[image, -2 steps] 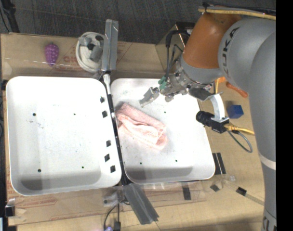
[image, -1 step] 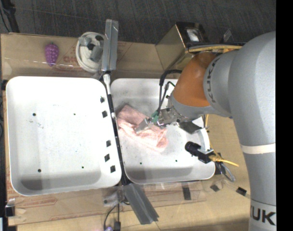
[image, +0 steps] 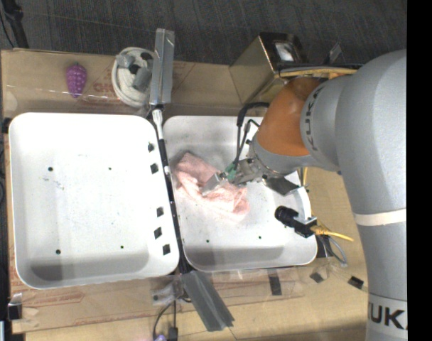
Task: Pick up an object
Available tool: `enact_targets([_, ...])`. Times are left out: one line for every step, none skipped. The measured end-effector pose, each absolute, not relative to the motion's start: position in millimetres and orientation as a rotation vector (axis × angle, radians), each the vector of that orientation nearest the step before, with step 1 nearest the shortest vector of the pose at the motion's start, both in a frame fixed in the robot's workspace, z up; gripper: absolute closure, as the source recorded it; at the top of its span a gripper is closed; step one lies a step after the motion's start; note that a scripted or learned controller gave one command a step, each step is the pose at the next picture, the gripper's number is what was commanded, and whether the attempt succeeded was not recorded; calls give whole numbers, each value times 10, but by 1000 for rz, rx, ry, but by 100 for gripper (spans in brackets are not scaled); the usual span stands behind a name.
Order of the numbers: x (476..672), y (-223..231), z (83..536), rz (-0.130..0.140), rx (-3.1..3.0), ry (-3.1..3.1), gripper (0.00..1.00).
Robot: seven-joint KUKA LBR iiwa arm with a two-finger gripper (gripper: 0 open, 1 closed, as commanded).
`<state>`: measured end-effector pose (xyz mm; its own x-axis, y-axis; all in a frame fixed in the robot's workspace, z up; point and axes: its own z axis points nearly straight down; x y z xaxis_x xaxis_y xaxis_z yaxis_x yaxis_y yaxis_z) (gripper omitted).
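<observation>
A crumpled pink cloth (image: 202, 183) lies in the right bin (image: 230, 251), toward its left middle. My gripper (image: 217, 180) reaches in from the right and sits low over the cloth, its fingertips down at the pink folds. The grey arm with its orange band (image: 287, 123) covers the bin's right side. Whether cloth is pinched between the fingertips is hidden by the gripper body.
The left bin (image: 81, 197) stands beside the right one, a divider with black clips (image: 159, 190) between them. Behind the bins rest a purple object (image: 76, 79), a white roll (image: 133, 73) and a brown box (image: 269, 59).
</observation>
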<state>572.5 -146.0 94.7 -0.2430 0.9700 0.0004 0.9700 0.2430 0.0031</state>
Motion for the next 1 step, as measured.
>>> enact_targets([5336,-1410,948,5,2124,2310,0])
